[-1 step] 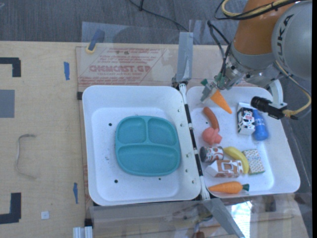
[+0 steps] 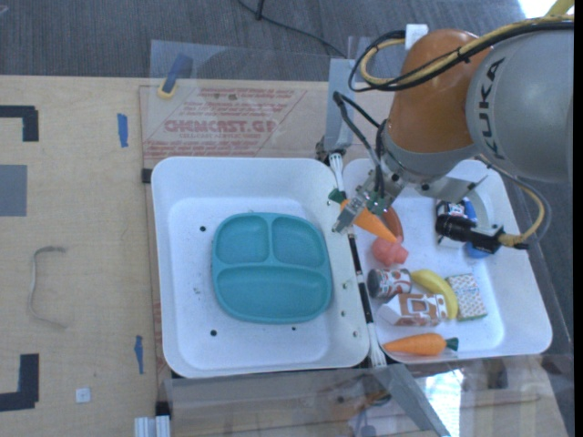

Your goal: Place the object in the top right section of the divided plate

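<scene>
1. Left bin [image 2: 182,244]: holds a teal divided plate [image 2: 271,269], well to the left of and a bit below the gripper. 2 small sections on the far side, 1 large on the near side; nothing lies in any of them.
2. Plate's top right section [image 2: 298,241] is the part nearest the tool, but still apart from it. The bin's right rim lies btwn them.
3. Gripper [image 2: 363,209]: hangs over the seam where the 2 bins meet, fingers narrow and closed on a toy carrot [image 2: 375,224].
4. Carrot is tilted, w/ its green end up-left at the fingertips. The orange body slants down-right, out past the tool and over the right bin [image 2: 510,308]. Not over the plate.
5. Just below the carrot's tip: a pink-red lump [image 2: 390,252], can't tell what it is.
6. Further below the tool, a cluster: a dark can [image 2: 381,282], a milk carton [image 2: 412,310] and a banana [image 2: 434,287], packed close, seemingly touching.
7. Nearest the front rim: a second carrot [image 2: 416,344], lying flat, well below the gripper.
8. Right of the banana: a patterned sponge [image 2: 467,296].
9. Arm [image 2: 437,98] comes in from the upper right, orange band above the wrist.
</scene>
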`<action>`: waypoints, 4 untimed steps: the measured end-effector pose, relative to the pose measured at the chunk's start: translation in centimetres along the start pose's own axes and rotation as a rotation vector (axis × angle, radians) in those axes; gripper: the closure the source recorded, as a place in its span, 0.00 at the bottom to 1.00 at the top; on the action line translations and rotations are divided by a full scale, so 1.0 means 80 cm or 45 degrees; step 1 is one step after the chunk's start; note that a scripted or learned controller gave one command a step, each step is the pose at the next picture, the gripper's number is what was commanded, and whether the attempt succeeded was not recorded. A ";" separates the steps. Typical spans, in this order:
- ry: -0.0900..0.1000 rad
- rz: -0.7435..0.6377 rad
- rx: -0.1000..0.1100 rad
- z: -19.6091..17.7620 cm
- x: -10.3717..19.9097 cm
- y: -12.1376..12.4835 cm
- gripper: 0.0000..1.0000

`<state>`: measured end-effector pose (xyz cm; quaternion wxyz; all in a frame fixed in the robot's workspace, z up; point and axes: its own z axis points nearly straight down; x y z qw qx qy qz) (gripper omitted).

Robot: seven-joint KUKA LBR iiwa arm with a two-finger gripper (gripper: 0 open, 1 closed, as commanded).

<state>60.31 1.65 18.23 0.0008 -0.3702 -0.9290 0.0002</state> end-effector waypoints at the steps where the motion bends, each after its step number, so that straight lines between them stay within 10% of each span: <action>1: -0.001 0.002 -0.001 0.000 -0.001 -0.001 0.00; 2: -0.002 0.006 -0.003 -0.011 -0.004 0.000 1.00; 3: 0.001 -0.076 0.001 0.000 0.013 -0.011 1.00; 4: 0.000 -0.075 0.000 0.000 0.013 -0.011 0.00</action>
